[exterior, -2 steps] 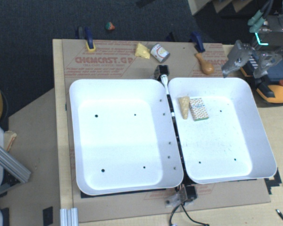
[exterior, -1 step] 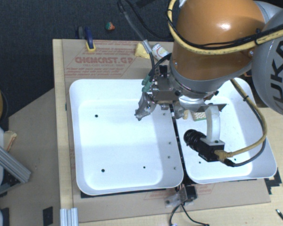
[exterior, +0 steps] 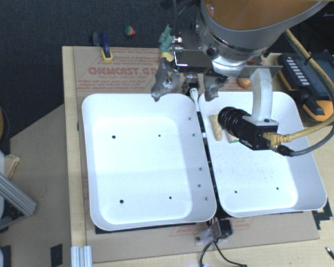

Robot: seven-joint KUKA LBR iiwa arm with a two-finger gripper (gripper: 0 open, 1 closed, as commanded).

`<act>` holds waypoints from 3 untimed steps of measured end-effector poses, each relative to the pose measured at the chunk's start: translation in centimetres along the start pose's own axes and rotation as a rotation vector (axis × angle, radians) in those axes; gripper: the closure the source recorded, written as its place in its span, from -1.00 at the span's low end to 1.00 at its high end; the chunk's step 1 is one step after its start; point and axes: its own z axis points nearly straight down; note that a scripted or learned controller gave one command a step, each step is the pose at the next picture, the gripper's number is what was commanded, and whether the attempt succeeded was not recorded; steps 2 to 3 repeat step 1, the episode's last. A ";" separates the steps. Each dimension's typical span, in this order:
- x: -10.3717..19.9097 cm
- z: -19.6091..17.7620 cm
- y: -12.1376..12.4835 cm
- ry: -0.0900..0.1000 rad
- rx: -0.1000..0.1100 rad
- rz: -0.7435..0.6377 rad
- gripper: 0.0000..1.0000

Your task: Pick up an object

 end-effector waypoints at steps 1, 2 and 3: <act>-0.2 -0.3 0.0 -0.006 0.012 0.004 1.00; -0.2 -0.3 0.0 -0.006 0.012 0.004 1.00; -0.2 -0.3 0.0 -0.006 0.012 0.004 1.00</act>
